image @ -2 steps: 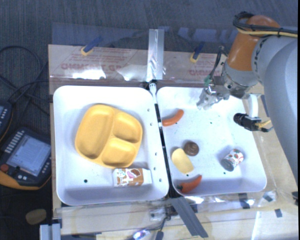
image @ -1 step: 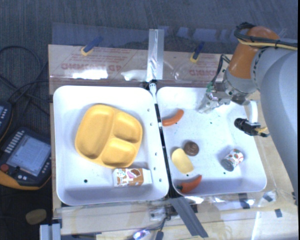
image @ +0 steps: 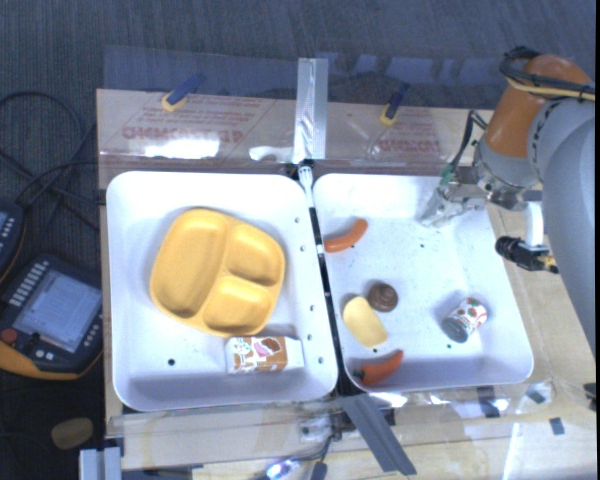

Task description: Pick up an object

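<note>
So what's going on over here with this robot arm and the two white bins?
A robot arm is set to pick up an object. Its gripper hangs over the far right corner of the right bin, with nothing seen between its fingers. That bin holds two sausages, a brown ball, a yellow lemon-like piece and a small can. The left bin holds a yellow divided plate and a small carton.

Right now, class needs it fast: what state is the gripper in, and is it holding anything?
Gripper: above the right bin's far corner; open or closed cannot be told; no object seen in it.
</note>
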### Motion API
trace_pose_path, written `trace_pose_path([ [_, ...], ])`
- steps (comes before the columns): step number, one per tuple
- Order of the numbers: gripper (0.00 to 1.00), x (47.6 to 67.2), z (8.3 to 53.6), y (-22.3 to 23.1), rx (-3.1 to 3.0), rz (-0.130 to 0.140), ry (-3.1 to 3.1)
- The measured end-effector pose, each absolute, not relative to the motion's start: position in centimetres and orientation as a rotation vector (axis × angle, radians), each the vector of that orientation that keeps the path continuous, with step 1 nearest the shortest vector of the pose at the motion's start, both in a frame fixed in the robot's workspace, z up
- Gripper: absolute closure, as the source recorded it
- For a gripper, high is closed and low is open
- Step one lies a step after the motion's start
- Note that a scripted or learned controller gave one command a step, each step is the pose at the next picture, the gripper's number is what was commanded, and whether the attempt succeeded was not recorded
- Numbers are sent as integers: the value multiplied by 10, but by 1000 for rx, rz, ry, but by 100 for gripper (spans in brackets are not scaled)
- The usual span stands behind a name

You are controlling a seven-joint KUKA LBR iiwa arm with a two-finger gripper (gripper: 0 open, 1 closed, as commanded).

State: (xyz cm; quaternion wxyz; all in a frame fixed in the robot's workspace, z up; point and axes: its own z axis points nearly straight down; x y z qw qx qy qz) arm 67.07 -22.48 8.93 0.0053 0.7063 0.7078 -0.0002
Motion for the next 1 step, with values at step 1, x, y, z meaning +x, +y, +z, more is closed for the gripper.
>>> trace_pose_path([
  [1,100,672,90,-169,2210,3,2219],
])
